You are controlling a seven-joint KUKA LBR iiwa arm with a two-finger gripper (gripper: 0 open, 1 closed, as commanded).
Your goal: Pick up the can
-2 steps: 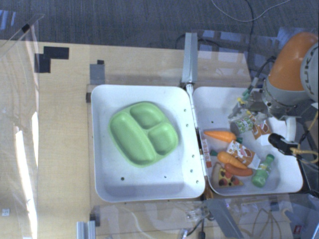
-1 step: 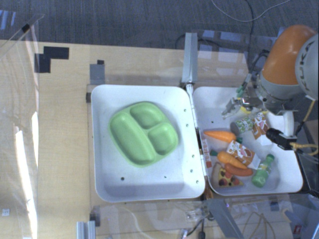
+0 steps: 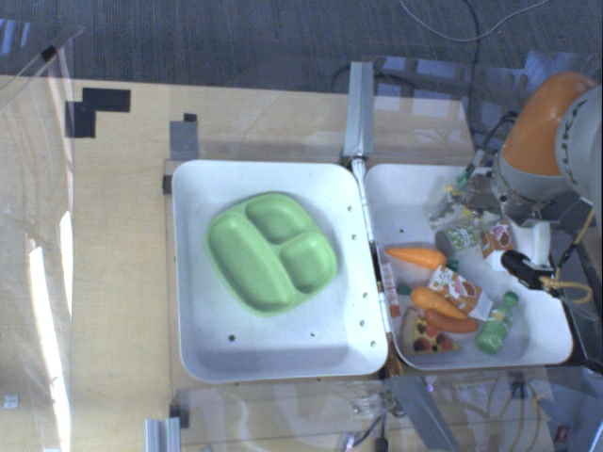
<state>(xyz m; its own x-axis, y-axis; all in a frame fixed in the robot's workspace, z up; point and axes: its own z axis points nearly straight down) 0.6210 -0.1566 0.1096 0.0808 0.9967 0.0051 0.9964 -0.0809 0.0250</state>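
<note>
Toy pizza (image 3: 429, 332) lies camera-side of the hand (image 3: 468, 199), whose grip I cannot tell. What looks like the can (image 3: 462, 237), just beneath it, is probably light, rigid and slick, best pinched across its sides.

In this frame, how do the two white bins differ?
The left bin holds one item, a green divided plate; the right bin holds a jumble: carrots, a green bottle, a pizza slice, a packet. The arm reaches over the right bin, not the left bin. The left bin looks wider than the right bin. Both are shallow, white and side by side.
</note>
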